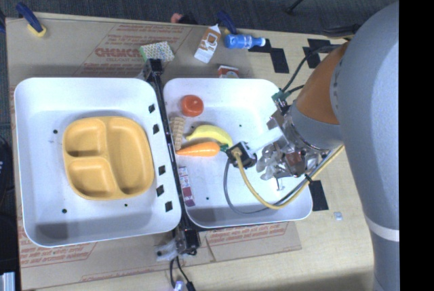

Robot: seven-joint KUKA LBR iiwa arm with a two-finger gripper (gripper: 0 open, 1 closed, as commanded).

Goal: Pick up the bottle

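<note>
A small blue bottle [242, 42] lies on its side on the bench, just beyond the far rim of the right bin [224, 85]. My gripper [283, 165] hangs low over the right side of that bin, well on the near side of the bottle and apart from it. Below the grey arm and its orange band [324, 94], the metal wrist parts hide what lies directly beneath the gripper. A yellow cable [261, 196] loops from the gripper across the bin floor.
The right bin holds an orange-red round item [192, 105], a banana [210, 133], a carrot [199, 150] and a ribbed cone [177, 128]. A yellow divided plate [107, 156] sits in the left bin [30, 167]. Small cartons [207, 44] lie near the bottle.
</note>
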